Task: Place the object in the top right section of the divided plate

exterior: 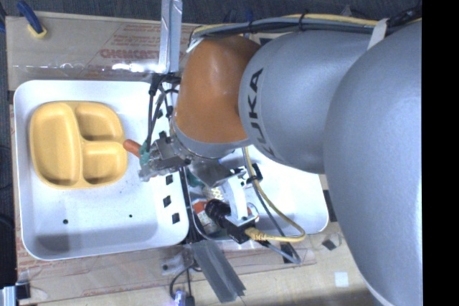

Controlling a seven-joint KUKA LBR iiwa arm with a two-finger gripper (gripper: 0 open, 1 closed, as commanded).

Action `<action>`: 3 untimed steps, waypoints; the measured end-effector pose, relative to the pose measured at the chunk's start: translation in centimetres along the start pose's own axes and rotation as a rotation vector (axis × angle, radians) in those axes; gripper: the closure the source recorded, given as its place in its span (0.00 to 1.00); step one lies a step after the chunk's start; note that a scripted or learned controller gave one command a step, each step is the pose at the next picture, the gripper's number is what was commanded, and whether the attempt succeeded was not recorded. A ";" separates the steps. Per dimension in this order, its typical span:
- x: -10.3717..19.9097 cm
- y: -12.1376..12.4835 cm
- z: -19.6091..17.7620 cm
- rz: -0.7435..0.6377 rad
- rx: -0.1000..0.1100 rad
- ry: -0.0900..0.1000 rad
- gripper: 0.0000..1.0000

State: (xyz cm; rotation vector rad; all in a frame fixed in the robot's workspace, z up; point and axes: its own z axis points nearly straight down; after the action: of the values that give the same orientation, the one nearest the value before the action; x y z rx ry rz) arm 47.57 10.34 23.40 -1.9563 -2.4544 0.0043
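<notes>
The yellow divided plate [77,143] lies in the left part of the left bin [86,226], with one long section on its left and two smaller ones on its right. My gripper [145,156] hangs just off the plate's right rim, between the two right sections. A small orange object [132,147] with a greenish end pokes out of the fingertips toward the plate, and the gripper is shut on it. The object sits beside the rim, not over any section. The orange wrist band [211,93] and grey arm hide the gripper body.
The arm covers most of the right bin [312,215]. A small red-orange item [201,206] and a yellow-tipped cable [259,233] show under the wrist. A metal bar [171,29] stands at the back edge. A blue clip [31,18] lies far left on the bench.
</notes>
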 end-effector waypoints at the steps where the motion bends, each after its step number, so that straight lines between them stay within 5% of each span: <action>1: -1.6 0.1 4.4 0.147 0.003 -0.001 1.00; 2: -1.6 0.1 4.3 0.148 0.002 -0.001 0.00; 3: -7.5 0.4 4.3 0.388 -0.001 -0.001 0.00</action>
State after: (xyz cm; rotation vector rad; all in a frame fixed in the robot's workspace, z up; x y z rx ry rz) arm 49.57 3.13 19.09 -2.3937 -2.0327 0.0047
